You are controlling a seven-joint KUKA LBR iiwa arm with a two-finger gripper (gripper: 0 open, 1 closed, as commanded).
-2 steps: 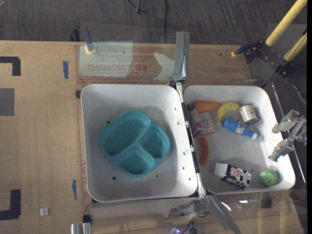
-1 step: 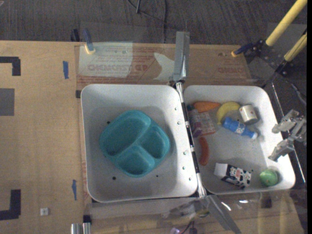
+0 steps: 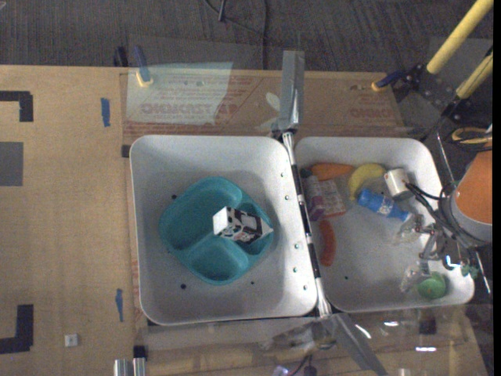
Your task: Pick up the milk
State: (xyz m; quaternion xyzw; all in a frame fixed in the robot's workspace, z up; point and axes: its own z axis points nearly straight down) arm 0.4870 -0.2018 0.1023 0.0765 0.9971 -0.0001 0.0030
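Gripper (image 3: 429, 251) at the right bin's (image 3: 368, 300) far right edge; can't tell how its fingers stand; nothing seen held; milk carton (image 3: 241, 225) well left of it, tipped on the teal tray (image 3: 188, 245) in the left bin (image 3: 156, 171); risk: a green ball (image 3: 431, 287) and blue bottle (image 3: 383, 205) close by, wrong grab likely; tilted carton may slip.

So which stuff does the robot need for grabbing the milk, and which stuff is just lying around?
For the job:
- milk carton, lying in the teal tray in the left bin
- claw, over the right bin

Just lying about, all in the right bin:
- orange carrot
- yellow lemon
- blue bottle
- red sausage
- purple packet
- green ball
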